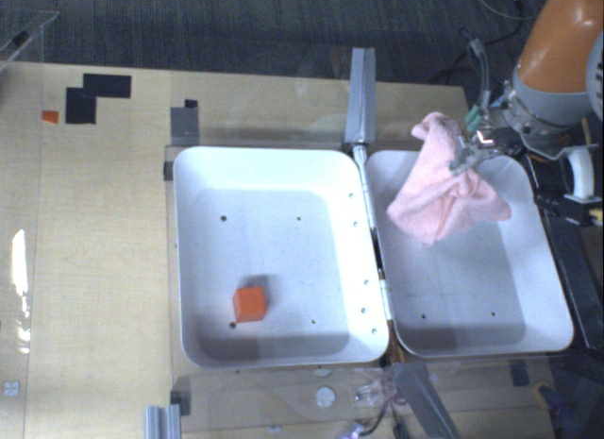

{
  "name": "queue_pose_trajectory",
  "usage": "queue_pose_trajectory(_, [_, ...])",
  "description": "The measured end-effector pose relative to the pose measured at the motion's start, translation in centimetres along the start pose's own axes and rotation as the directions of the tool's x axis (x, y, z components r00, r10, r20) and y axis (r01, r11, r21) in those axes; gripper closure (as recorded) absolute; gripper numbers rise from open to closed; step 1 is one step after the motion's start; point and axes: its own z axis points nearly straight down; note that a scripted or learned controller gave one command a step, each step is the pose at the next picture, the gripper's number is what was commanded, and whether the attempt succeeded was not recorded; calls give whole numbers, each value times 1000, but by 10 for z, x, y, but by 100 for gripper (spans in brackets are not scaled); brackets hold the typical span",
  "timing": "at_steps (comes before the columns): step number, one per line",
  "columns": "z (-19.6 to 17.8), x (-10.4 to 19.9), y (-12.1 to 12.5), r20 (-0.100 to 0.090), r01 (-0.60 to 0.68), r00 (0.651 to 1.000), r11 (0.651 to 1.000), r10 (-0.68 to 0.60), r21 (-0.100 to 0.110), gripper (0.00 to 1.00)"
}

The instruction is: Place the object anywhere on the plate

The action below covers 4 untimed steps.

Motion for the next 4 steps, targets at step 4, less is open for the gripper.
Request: queue_pose_trajectory(4, [36,135,52,3,936,352,352,-936,-5,100])
